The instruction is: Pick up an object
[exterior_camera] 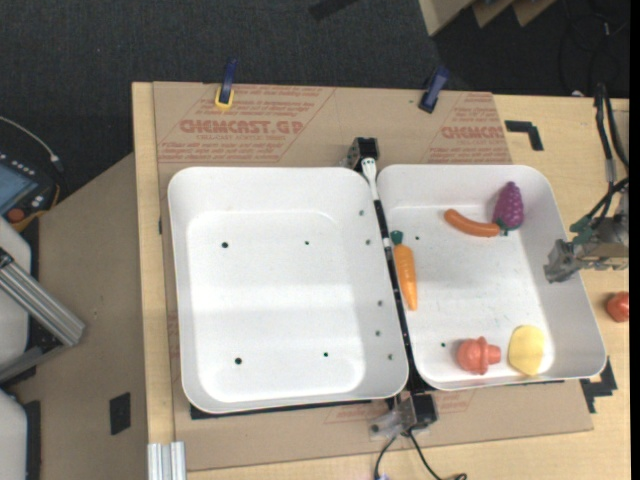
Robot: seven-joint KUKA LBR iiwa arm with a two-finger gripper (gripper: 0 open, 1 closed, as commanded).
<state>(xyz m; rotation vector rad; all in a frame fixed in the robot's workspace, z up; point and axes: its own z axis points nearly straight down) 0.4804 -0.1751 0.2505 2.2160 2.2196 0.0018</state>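
Claw (562,265) at three o'clock over the right bin's (570,298) rim; grip I cannot tell, poised toward the lemon (527,349).

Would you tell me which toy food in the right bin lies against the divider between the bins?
The orange carrot, lengthwise along the right bin's left wall; the other four toys sit farther right.

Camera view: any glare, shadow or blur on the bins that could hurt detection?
Camera view: the left bin has a soft shadow across its upper floor and a brighter band lower down, with no hard glare; the carrot, the yellow fruit and the purple grapes in the right bin read sharp; the end effector at the right rim looks slightly soft.
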